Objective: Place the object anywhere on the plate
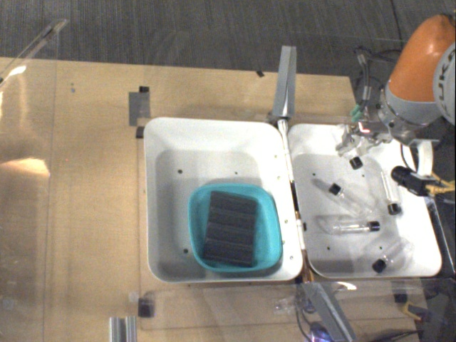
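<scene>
A teal plate (pixel 269 223) sits in the left bin (pixel 164 191), and a dark ridged block (pixel 230 226) lies on it. Several clear vials with black caps lie in the right bin (pixel 313 258): one (pixel 342 193) near the middle, one (pixel 350 226) below it, one (pixel 389 194) to the right and one (pixel 390 256) at the front right. My gripper (pixel 356 142) hangs over the right bin's back edge. A black cap (pixel 355 162) shows just under it; whether that vial is held or lying in the bin is unclear.
A grey upright divider post (pixel 286 84) stands at the back between the two bins. The arm's orange band (pixel 422 55) and dark cabling (pixel 413 180) reach over the right bin's right side. Wooden bench top surrounds both bins.
</scene>
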